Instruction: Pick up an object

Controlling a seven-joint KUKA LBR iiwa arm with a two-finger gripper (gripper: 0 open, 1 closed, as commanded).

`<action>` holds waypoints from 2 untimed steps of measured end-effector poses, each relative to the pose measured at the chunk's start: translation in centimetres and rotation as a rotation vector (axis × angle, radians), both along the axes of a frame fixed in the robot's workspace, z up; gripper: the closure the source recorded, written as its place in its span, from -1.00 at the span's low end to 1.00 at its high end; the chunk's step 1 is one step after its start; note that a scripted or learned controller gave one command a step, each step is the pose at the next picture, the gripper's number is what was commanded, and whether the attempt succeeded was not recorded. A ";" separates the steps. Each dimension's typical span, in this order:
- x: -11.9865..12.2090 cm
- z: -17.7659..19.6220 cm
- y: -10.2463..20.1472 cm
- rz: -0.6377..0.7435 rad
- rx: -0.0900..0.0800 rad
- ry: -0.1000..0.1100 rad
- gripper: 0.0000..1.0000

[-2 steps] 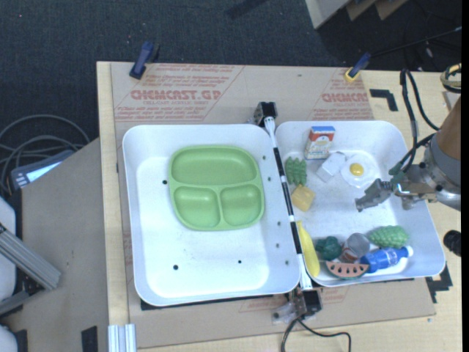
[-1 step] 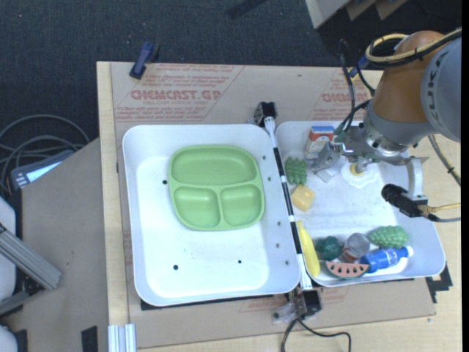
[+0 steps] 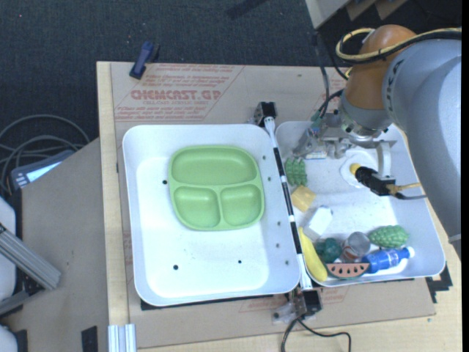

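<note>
Cannot tell the state of the gripper (image 3: 322,147) above one green toy (image 3: 295,171) lying lengthwise along the right bin (image 3: 432,251), beside one green divided plate (image 3: 216,186).

arm: bulky smooth grey casing (image 3: 432,86) | band: glossy orange ring above wrist (image 3: 377,61) | cable: yellow-and-black looped cord (beside the band) (image 3: 352,42) | gripper: small grey metal two-finger gripper (image 3: 322,147)

Hand (image 3: 322,147) hovers over right bin (image 3: 429,249), toys clustered below.
</note>
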State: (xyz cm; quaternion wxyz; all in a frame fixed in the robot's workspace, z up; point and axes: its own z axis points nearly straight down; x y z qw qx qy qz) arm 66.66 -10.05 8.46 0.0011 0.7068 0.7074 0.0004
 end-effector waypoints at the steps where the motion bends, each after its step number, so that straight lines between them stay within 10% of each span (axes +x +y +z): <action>1: -0.3 0.0 -4.5 -0.001 -0.001 0.000 -1.00; 2: -3.4 0.0 -9.4 -0.001 0.001 0.004 -1.00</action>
